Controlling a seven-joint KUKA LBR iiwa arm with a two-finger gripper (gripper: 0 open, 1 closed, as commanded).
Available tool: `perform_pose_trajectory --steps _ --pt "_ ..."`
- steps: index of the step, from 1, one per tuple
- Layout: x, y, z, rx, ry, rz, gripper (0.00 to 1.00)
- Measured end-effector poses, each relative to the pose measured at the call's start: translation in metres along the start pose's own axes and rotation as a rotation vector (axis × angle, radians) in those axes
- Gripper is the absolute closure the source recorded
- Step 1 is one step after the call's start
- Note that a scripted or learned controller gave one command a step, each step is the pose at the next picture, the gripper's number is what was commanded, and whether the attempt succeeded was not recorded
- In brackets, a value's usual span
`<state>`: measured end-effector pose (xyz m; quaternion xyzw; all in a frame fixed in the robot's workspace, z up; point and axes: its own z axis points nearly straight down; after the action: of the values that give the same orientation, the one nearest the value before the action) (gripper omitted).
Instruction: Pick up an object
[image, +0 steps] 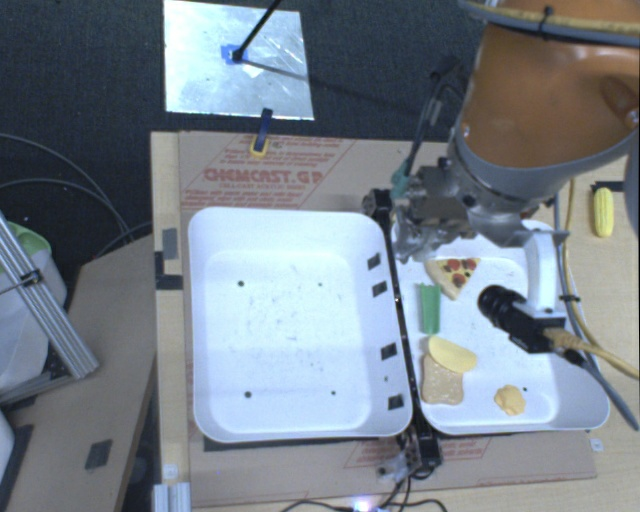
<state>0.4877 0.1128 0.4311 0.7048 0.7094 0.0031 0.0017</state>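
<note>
- End effector (425, 232), metallic, low at the right bin's (575, 405) top-left corner; finger state can't be told
- Triangular pizza slice (453, 273) beside flat green strip (429, 308)
- Smooth white left bin (285, 320)

Bright, even light; slightly soft

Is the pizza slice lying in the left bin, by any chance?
No, the pizza slice lies in the right bin, beside the green stick.
</note>
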Motion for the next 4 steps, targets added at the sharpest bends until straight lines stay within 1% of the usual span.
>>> perform_pose_trajectory --steps 1,2,3,4 --pt "0.090 -0.001 0.026 0.006 0.000 -0.003 1.00" --pt "0.021 0.000 -0.013 0.001 -0.001 0.009 1.00" --pt "0.024 0.000 -0.022 0.000 0.000 0.001 1.00" --pt "0.118 0.042 -0.019 0.001 0.001 0.000 1.00"
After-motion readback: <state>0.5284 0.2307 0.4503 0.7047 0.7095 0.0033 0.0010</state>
